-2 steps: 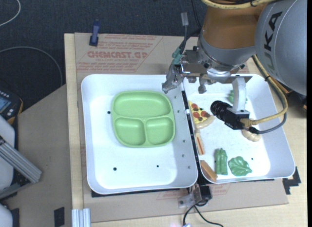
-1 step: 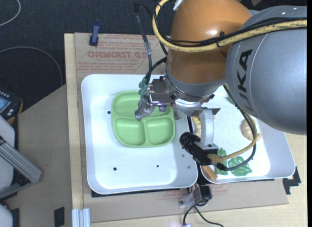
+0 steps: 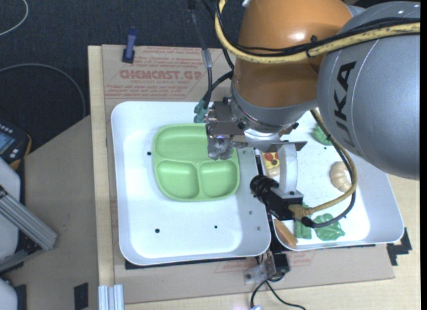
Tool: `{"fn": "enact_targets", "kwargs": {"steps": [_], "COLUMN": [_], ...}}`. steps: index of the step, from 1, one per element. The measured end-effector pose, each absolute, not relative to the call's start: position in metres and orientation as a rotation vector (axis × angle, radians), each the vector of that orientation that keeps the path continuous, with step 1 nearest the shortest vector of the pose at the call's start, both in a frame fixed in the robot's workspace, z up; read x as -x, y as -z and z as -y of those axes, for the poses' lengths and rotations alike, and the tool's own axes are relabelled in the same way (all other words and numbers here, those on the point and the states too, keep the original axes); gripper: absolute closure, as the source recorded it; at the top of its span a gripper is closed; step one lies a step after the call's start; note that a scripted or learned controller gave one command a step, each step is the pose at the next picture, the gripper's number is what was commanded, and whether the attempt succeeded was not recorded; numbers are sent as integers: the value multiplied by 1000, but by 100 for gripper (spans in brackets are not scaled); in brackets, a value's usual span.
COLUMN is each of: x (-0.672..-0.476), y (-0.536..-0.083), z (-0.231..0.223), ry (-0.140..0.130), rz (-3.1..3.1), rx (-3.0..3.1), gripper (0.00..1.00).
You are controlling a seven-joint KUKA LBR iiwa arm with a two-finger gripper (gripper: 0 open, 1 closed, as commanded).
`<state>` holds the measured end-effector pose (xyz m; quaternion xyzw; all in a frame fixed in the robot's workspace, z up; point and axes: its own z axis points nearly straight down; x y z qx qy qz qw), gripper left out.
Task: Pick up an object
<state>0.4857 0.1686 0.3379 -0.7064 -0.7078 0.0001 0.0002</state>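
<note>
Orange-banded arm (image 3: 293, 42), gripper (image 3: 218, 147) low at green divided plate (image 3: 193, 165), finger spread unclear

A dark, speckled carpet floor (image 3: 60, 29) fills the upper left of the frame, with thin white cables (image 3: 40, 69) looping across it. The pale wooden tabletop (image 3: 80, 169) runs through the middle, topped by a brown board printed with red lettering (image 3: 160, 75). A blue clip (image 3: 129, 45) sits at the board's upper left corner. Light is even and soft.
</note>
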Motion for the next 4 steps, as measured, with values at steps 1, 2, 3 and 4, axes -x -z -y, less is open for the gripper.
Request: {"fn": "enact_targets", "kwargs": {"steps": [1,2,3,4], "x": [-479,-480,-480,-524], "y": [-359,-369,-379,-469], "z": [-183,-183,-184,-216], "ry": [6,5,6,21], "rz": [2225,2225,2228,2229], "rx": [2219,2221,2220,2222], "gripper": [100,100,100,100]}}
